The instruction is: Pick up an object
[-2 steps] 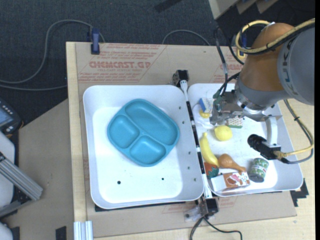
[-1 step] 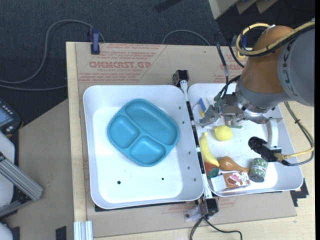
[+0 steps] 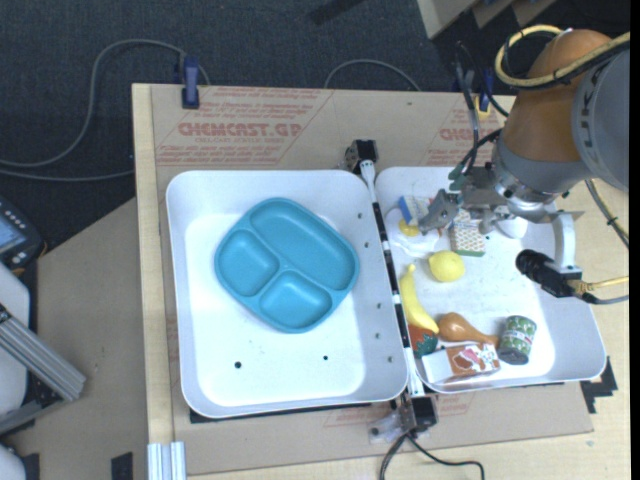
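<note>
Where the bench (image 3: 160, 298) nears the camera, the left bin (image 3: 200, 368) holds a blue divided plate (image 3: 287, 264); the right bin (image 3: 570, 358) holds a banana (image 3: 413, 303), a can (image 3: 517, 339) and a lemon (image 3: 446, 266). Beyond, the gripper (image 3: 462, 213) hovers above a speckled block (image 3: 467, 237), its own state impossible to tell. Cables (image 3: 100, 78) cross dark carpet.

arm (image 3: 580, 98) cut by right edge, pincer (image 3: 462, 213) — grip unclear

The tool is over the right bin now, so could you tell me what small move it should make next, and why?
Probably a short descent. The tool hangs over the far part of the right bin, close above the speckled block, with the lemon just nearer the camera. Nothing is seen gripped, so lowering onto the block seems the nearest chance.
</note>
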